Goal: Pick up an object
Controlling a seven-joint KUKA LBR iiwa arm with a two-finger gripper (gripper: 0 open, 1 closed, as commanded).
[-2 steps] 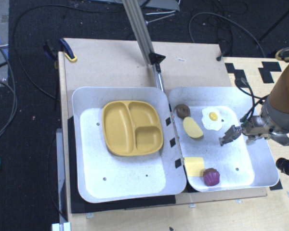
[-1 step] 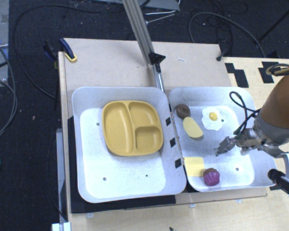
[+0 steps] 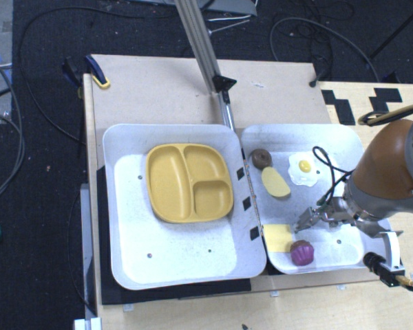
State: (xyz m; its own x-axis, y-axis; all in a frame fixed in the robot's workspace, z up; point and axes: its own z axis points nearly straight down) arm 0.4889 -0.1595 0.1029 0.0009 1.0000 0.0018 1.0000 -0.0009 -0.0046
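**Inspector:** State the position of the grey two-finger gripper (image 3: 308,220).

**Assistant:** It sits low over the right-hand shallow white plastic bin (image 3: 344,139), reaching in from the right. Its tip points toward the bin's near-left corner. Whether the claw is spread or pressed together I cannot tell; the wrist and cables crowd it. Nothing shows between its fingers.

**Inspector:** Nearest candidates?

**Assistant:** Two. The small round purple toy fruit (image 3: 302,253) lies just beside the tip, on the side toward the camera. The flat pale-yellow square block (image 3: 277,238) lies near the tip, to its left and slightly nearer the camera, against the bin's left wall.

**Inspector:** Others?

**Assistant:** The yellow oval toy (image 3: 276,183), the brown round toy (image 3: 261,159) and the white fried-egg toy (image 3: 303,169) lie farther back, well apart from the tip.

**Inspector:** Judgement?

**Assistant:** The purple fruit looks the shortest reach. Being round, it sets no axis to align with.
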